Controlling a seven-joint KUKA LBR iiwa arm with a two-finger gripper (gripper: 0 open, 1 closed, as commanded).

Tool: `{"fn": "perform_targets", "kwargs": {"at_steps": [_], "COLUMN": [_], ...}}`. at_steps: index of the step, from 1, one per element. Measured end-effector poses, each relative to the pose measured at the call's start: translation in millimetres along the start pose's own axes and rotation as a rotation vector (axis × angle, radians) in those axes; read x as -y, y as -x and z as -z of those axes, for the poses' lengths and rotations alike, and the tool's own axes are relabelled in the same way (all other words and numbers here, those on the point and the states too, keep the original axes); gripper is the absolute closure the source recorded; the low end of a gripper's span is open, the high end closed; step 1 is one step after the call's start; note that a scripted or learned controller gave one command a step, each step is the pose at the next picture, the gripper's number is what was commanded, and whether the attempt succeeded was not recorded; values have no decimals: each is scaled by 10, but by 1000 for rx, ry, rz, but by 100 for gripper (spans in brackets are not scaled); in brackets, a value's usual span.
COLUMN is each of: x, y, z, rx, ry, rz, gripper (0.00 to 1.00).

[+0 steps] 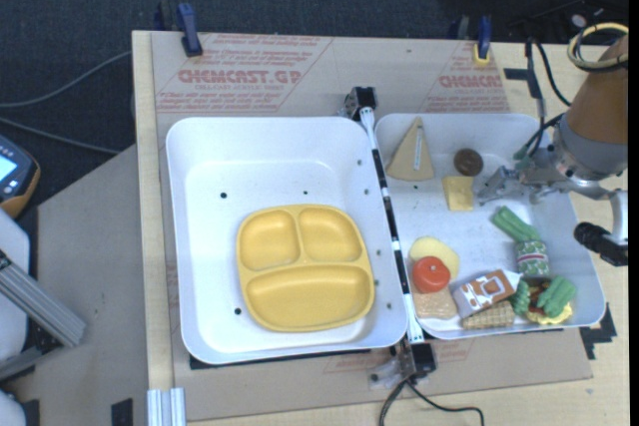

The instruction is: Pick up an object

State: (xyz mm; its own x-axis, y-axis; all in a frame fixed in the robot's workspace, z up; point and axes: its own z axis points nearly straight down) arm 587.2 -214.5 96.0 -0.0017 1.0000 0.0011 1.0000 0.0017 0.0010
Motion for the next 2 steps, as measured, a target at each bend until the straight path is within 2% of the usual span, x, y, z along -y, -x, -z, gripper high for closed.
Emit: {"fn": "perform_targets", "kwargs": {"at_steps": [1, 2], "x": [473, 453], "y": [-3, 7], "z": [-118, -12], "rx": [-4, 0], "ry": [-5, 0], "rz": [-2, -1], "gripper": [0, 100]}}
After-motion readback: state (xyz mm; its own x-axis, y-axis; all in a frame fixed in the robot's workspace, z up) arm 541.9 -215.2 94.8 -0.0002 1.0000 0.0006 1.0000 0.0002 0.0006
